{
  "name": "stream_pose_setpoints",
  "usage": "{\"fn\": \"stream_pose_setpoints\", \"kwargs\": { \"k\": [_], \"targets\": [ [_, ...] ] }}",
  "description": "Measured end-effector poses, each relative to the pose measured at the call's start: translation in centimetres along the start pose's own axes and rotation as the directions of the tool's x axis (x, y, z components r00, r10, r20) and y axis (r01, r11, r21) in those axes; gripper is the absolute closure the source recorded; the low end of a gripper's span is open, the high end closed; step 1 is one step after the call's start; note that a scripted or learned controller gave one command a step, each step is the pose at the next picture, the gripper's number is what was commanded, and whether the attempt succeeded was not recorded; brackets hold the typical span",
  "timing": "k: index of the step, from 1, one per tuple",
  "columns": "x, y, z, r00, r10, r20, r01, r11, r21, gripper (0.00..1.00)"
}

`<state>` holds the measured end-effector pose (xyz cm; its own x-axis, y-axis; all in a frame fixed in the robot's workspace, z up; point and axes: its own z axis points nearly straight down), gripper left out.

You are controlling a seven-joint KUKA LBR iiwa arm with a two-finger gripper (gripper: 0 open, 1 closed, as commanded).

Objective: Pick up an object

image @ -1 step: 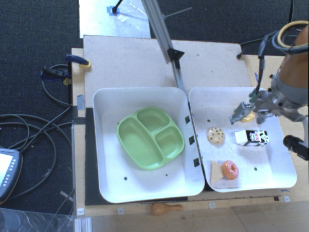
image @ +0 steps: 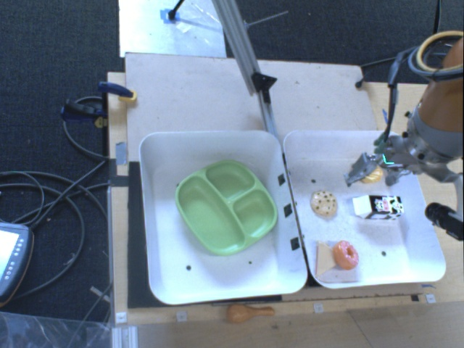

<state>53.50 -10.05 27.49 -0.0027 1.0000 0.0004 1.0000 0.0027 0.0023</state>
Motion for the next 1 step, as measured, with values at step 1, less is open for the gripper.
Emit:
{"fn": "stream_pose_setpoints", "kwargs": {
  "k": [1],
  "targets": [
    [0.46, 0.14, 4.27, 1.000, 0.002, 0.000, -0.002, 1.000, 0.005, 0.00]
  ]
}}
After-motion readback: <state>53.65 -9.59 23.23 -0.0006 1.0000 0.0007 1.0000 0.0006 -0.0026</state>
